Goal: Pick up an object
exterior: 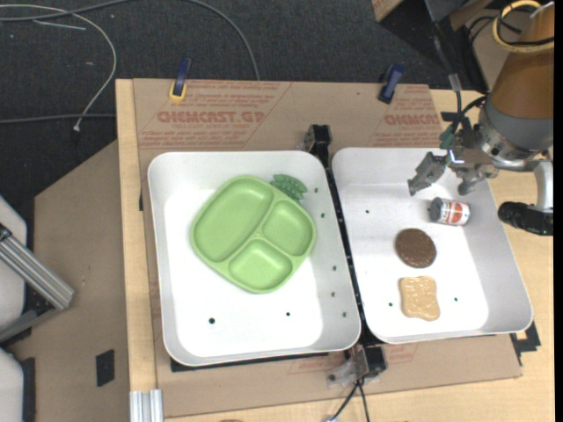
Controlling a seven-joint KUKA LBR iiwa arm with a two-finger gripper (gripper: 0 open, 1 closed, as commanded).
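Bench (132,236) carries two white bins side by side on a cardboard sheet (290,104) with red lettering, held at its far edge by two blue clamps (181,76).

Left bin (176,315): a green tray (253,233) with three compartments, lying flat and turned at an angle, about mid-bin toward the far side. A small dark green leafy piece (288,184) sits at the tray's far right corner, touching or just beside it; cannot tell which.

Right bin (501,297): three things in a rough line from far to near. A small can (449,212), on its side, white with a red band, in the far right part. A round brown disc (415,247) lies near the bin's middle, just nearer than the can and apart from it. A tan, square-ish flat piece (420,298) lies nearer again, close to the disc but not touching.

Arm comes in from the right, orange band at the upper right. Gripper (449,171) is over the far part of the right bin, just beyond the can. Jaws stand wide apart: one finger to the left of the can's far side, the other closer to the wrist. Nothing between them. Whether the fingertips touch the bin floor cannot be told.

A black part (526,216) projects over the right bin's right rim.
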